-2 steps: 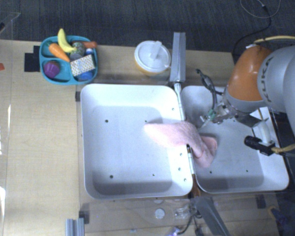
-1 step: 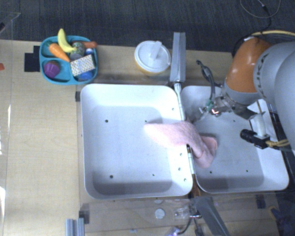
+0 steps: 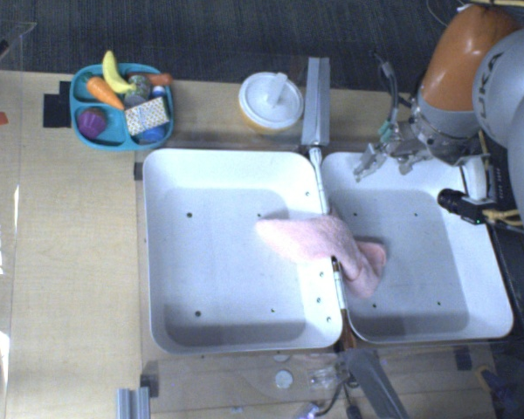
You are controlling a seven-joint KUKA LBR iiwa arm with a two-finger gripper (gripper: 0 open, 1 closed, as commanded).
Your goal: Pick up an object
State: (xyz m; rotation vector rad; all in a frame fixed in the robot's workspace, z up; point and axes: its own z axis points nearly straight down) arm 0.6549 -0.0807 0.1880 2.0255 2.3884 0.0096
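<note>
Camera view: two white bins, one pink cloth, one claw

One pink cloth [image 3: 323, 244] lies draped over the wall between the left bin [image 3: 170, 260] and right bin [image 3: 480, 312], below and left of the claw [image 3: 373, 160], well apart from it; the claw's fingers look spread, gripping nothing

Arm [image 3: 498, 68] cut off by the right edge; small items in blue tray [image 3: 122, 105] partly indistinct

A pink cloth [image 3: 319, 244] drapes over the divider between the two bins [image 3: 210, 321]. The gripper [image 3: 386, 157] hovers above the cloth, over the right bin's far edge.
</note>
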